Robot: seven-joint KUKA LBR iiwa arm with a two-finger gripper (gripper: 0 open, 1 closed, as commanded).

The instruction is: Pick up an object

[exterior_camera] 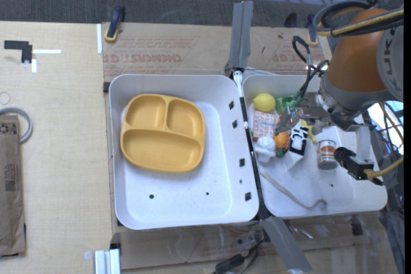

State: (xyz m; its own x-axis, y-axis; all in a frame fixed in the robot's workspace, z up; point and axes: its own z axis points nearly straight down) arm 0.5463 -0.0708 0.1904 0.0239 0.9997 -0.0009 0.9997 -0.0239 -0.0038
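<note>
— Where do we see our arm?
— It reaches in from the right, its grey body and orange band bent over the right side of the bench.
— And our gripper (pixel 292 120)?
— Low, pointing leftward and down; we cannot make out how it is set.

Light is bright and even, falling from overhead. The white bins (pixel 186 215) read near blown-out, with soft glare along their rims. The yellow plate (pixel 163 131) casts only a thin shadow at its 6 o'clock edge. Focus is soft throughout; small items at 3 o'clock smear together. The dark floor at 12 o'clock is grainy.
</note>
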